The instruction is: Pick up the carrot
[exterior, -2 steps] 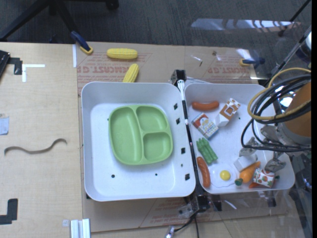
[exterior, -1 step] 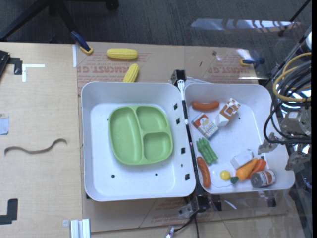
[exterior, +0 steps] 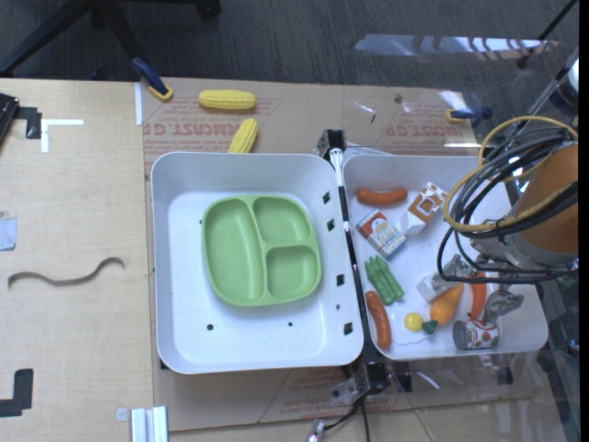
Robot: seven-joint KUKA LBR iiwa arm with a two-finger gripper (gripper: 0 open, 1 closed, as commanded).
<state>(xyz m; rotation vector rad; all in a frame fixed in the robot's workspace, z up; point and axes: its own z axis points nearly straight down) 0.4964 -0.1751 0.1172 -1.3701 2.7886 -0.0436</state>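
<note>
The carrot is a short orange piece lying near the front of the right bin. A small white item touches its upper left end. My gripper hangs low over the bin just to the right of the carrot, close to it, under a tangle of black and yellow cables. A red-orange strip sits right at the gripper. Cables and the wrist hide the gripper's tips, and I see nothing clearly held.
The right bin also holds a sausage, a small carton, a red-and-white box, green pods, a second sausage, a yellow ball and a can. A green divided plate lies in the left bin.
</note>
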